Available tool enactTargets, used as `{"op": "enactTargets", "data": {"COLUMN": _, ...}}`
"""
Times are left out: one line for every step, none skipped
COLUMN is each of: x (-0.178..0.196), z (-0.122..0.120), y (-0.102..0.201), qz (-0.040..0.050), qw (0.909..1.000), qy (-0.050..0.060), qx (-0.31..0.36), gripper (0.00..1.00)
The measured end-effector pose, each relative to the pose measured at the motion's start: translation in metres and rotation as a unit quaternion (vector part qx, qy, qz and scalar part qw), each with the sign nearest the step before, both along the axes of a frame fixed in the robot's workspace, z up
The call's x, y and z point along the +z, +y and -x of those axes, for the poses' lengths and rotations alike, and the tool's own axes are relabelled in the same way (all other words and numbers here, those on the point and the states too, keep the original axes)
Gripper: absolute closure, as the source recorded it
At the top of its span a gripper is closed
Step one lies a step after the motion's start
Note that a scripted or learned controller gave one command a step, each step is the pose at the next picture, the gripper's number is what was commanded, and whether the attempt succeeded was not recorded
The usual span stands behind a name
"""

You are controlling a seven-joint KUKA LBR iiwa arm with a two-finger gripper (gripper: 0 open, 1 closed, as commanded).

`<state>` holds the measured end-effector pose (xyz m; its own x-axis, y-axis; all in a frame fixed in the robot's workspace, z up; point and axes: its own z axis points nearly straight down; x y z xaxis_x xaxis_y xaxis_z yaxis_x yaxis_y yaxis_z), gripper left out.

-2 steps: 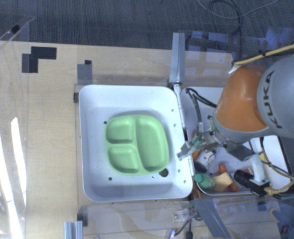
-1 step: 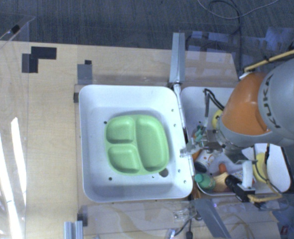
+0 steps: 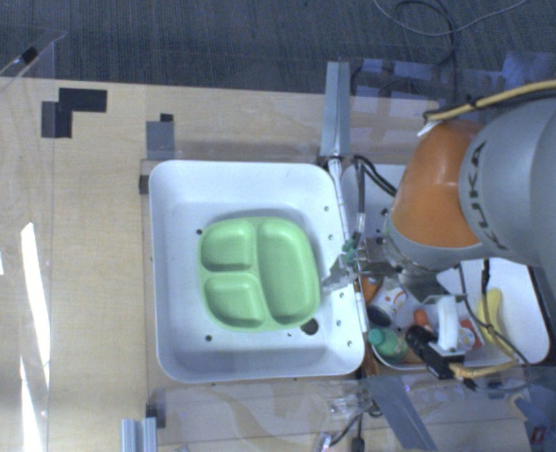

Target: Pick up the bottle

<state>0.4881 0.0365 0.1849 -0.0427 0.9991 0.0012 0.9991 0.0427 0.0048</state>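
grey arm (image 3: 532,177) with its orange band (image 3: 433,191) sits nearest the lens and covers most of the right bin (image 3: 532,332). gripper (image 3: 353,266) hangs below the wrist, at the divide between the two bins; its tip is small and dark against the rim, so how far the hand is open cannot be told, and nothing is seen held in it. left bin (image 3: 179,205) holds a green divided tray (image 3: 259,271), lying flat near the centre, with a small dark object (image 3: 308,327) just beside the tray's lower right corner. clutter in the right bin is largely hidden under the wrist: an orange-and-white item (image 3: 391,299), a green round piece (image 3: 380,339), a white-and-red item (image 3: 448,323) and a yellow piece (image 3: 491,311) lie crowded together. bottle is judged to be among this crowd, possibly the white-and-red item, but no one shape can be confirmed. judgement: such a small bottle would be light, fairly stiff, smooth and prone to roll or slip; best taken across the middle of its body, clear of the neighbours pressing against it.
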Motion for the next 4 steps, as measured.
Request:
{"op": "enactTargets", "data": {"x": -0.033, "z": -0.069, "y": 0.084, "qz": 0.0006, "qw": 0.9991, "qy": 0.002, "qx": 0.042, "gripper": 0.00}}
{"op": "enactTargets", "data": {"x": -0.081, "z": -0.015, "y": 0.100, "qz": -0.0073, "qw": 0.9992, "qy": -0.026, "qx": -0.031, "gripper": 0.00}}
{"op": "enactTargets", "data": {"x": 0.000, "z": 0.000, "y": 0.059, "qz": 0.0000, "qw": 0.9990, "qy": 0.000, "qx": -0.044, "gripper": 0.00}}
{"op": "enactTargets", "data": {"x": -0.091, "z": -0.095, "y": 0.095, "qz": -0.0037, "qw": 0.9986, "qy": -0.009, "qx": -0.051, "gripper": 0.00}}
